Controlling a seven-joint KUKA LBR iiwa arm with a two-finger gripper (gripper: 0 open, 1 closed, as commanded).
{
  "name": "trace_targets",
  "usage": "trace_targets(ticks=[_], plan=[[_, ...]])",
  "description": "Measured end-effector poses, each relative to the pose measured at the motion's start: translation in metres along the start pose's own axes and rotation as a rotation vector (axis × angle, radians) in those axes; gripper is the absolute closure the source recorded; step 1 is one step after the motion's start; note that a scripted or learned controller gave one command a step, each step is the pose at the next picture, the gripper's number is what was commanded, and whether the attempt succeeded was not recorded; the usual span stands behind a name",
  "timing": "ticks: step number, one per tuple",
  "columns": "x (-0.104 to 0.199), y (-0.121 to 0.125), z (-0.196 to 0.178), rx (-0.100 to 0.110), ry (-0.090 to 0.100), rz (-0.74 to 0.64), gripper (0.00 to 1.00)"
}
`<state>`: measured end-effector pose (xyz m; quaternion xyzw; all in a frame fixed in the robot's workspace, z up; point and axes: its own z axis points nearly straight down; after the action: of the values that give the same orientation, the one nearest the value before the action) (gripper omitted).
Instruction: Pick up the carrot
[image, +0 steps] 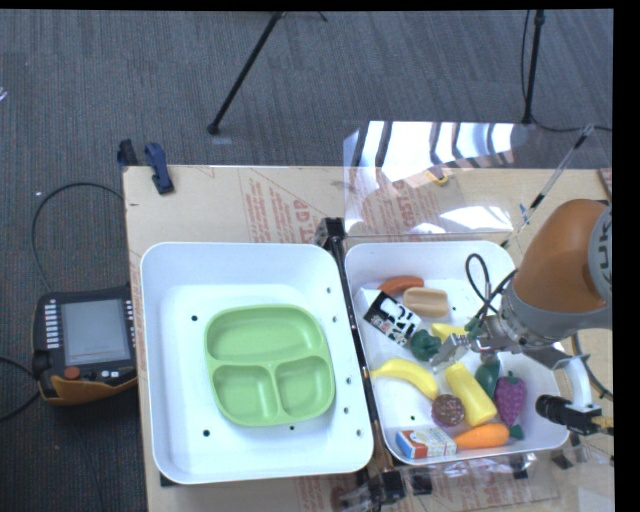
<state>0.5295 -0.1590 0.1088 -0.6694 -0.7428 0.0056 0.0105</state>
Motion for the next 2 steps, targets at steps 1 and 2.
trace_targets(ticks=[1,2], plan=[[-0.009,-0.047,0.016,-0.03,-0.004,-0.14,0.0],[-0.048,-0.042,-0.042,-0.02,-0.007,-0.119,0.0]])
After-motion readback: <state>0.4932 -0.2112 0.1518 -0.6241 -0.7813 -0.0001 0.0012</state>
